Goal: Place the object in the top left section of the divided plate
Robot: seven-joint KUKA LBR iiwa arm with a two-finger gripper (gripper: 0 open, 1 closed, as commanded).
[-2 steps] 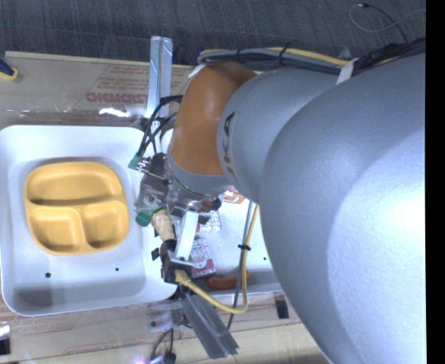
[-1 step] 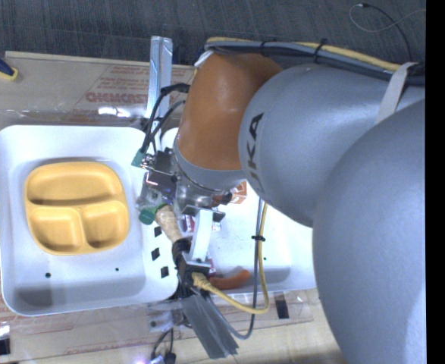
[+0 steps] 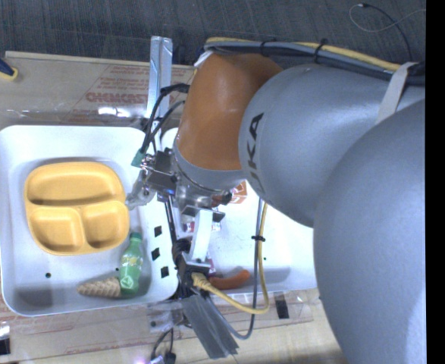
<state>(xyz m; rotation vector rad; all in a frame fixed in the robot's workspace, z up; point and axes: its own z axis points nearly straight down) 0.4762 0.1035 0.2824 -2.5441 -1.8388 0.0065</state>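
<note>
A yellow divided plate [image 3: 74, 207] lies in the left bin [image 3: 10, 226], with one long section at the far side and two smaller ones at the near side; all its sections look bare. Just in front of it lie a green bottle [image 3: 133, 264] and a tan ice cream cone [image 3: 101, 287]. My gripper [image 3: 140, 191] hangs at the plate's right edge, over the wall between the two bins. Cables and the wrist body hide its tip. An orange, carrot-like thing [image 3: 234, 279] lies in the right bin, partly under the arm.
The big grey arm with its orange band [image 3: 214, 120] covers most of the right bin [image 3: 283, 264]. A yellow cable [image 3: 230, 302] loops over the front rim. Cardboard [image 3: 93, 82] lies behind the bins.
</note>
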